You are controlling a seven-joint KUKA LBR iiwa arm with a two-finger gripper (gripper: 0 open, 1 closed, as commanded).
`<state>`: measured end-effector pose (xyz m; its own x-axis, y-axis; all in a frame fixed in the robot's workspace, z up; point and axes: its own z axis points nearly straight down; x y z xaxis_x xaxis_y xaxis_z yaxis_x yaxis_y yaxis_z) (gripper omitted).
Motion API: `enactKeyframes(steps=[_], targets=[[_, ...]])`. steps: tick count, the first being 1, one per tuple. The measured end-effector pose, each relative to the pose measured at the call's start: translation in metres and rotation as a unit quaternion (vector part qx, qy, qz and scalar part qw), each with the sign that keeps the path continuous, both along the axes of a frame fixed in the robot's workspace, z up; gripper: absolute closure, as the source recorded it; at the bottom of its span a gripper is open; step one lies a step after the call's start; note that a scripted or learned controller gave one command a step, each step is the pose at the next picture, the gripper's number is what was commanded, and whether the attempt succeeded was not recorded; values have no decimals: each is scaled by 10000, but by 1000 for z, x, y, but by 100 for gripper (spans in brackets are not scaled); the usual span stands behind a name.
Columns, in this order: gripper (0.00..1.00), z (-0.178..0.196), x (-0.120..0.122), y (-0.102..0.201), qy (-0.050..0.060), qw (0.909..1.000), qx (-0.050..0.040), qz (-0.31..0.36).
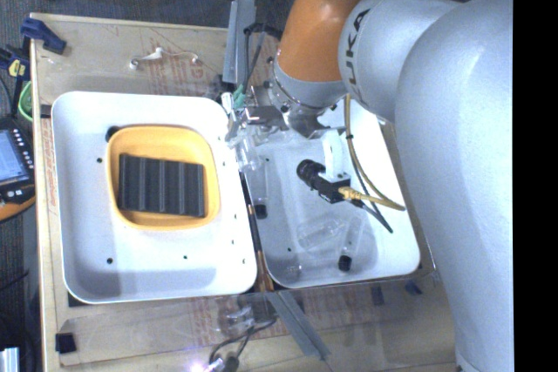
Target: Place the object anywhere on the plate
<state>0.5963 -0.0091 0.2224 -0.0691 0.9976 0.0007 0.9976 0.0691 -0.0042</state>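
Two shallow white bins sit side by side on a wooden tabletop (pixel 105 48). The left bin (pixel 78 231) holds the yellow plate (pixel 162 142), its centre covered by a dark ribbed insert, lying flat to offer a broad landing area. The arm (pixel 410 39) enters from the right of the frame and bends low over the right bin (pixel 401 253), with the gripper (pixel 248 131) at that bin's upper left corner, near the divide between bins. Whether the jaws are released or clenched cannot be told. A clear, glassy object (pixel 323 233) appears to lie in the lower middle of the right bin, probably the item to be moved; identification is uncertain.
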Motion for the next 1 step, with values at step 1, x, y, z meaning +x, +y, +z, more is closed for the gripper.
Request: enactKeyframes(steps=[1], targets=[[0,0,0,0,-1,10000,-1,-3]])
